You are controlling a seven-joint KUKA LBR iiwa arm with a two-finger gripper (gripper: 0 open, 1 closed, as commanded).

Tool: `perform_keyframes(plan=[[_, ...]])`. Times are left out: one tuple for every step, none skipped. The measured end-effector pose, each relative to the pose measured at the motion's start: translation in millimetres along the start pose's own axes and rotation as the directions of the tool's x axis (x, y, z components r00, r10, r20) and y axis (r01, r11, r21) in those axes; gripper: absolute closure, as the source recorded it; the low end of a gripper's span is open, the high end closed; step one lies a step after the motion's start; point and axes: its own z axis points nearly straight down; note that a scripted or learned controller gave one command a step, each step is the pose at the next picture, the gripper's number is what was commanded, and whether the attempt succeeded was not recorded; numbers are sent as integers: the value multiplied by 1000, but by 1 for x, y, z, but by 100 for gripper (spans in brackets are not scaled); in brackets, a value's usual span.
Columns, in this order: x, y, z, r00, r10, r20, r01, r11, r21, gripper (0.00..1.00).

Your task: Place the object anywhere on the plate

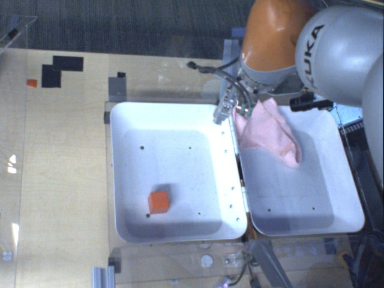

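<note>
Arm: we see the grey KUKA arm with its glossy orange band reaching in from the right, its wrist above the top edge where the two bins meet.
Gripper [231, 110]: we see thin metal parts and dark cables hanging under the wrist at the divide between the bins; we cannot tell its state or whether it has hold of anything.
Pink cloth [271, 131]: soft, crumpled fabric, drooping from just beside the gripper down into the right bin's upper left part; we cannot tell if it is held or only lying there.
Orange block [159, 202]: small, matte, cube-like, resting on the floor of the left bin, towards its lower left, well apart from the gripper.
Left bin [126, 161]: shallow, smooth white plastic with rounded corners and a few dark dots.
Right bin [342, 209]: same make, touching the left bin.
Bench [60, 179]: pale wood grain.
</note>
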Motion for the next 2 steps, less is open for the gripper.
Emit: perform_keyframes(plan=[[28,43,-8,933,-359,2,359,933,-2,100],[28,43,-7,933,-359,2,359,933,-2,0]])
